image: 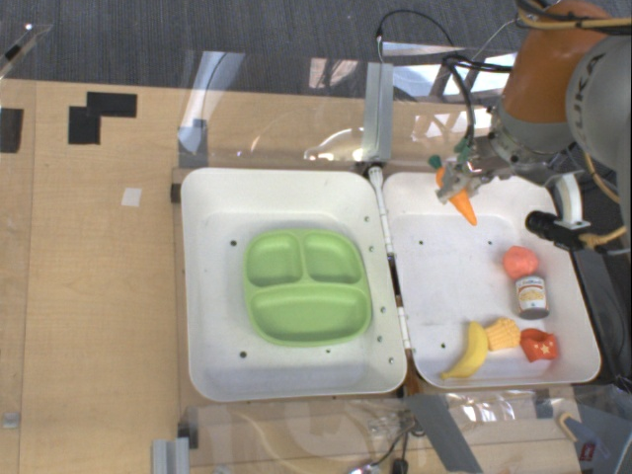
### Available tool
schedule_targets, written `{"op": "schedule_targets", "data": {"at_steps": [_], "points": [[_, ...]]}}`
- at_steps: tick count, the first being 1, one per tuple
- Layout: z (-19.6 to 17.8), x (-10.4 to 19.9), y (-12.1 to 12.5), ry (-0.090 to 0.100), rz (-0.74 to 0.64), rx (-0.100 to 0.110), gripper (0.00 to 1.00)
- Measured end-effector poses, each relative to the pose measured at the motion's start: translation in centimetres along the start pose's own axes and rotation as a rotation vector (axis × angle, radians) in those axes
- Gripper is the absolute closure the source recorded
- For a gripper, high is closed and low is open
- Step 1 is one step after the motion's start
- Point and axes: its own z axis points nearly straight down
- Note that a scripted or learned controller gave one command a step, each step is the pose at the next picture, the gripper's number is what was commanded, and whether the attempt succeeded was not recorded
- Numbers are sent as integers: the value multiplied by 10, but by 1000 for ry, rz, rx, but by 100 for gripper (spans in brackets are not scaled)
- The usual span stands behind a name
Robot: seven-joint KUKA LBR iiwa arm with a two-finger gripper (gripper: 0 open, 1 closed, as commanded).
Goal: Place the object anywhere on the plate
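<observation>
Carrying the toy carrot [463, 204] across to the green plate [307, 286] is the step judged to be in hand, and it will be done well only if the grip is kept firm and the load is lifted clear of the raised rims where the two white bins meet. At the gripper [456, 182], seen over the far left corner of the right bin [434, 265], the fingers appear closed on the carrot's upper end, near its green top; the orange tip hangs down and to the right, slanted rather than upright, and whether it is touching the bin floor cannot be told from this angle. The grip looks to be near one end, so a swing or a slip is to be guarded against; a slow, level traverse to the left is advised. Any of the plate's three compartments may be aimed at, and release is best made low over the middle. Further out, along the right bin's near right side, a pink ball-like toy [521, 261], a small jar [531, 296], a banana [468, 353], a piece of corn [502, 335] and a red toy [539, 345] are left lying, well apart from the gripper. The plate sits alone in the left bin [212, 354], with nothing on it yet.
</observation>
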Motion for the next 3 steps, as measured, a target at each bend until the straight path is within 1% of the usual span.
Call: {"op": "schedule_targets", "data": {"at_steps": [1,2,3], "points": [[-23,88,-56,2,-41,0,100],[-37,129,-55,2,74,1,100],[-37,129,-55,2,75,1,0]]}}
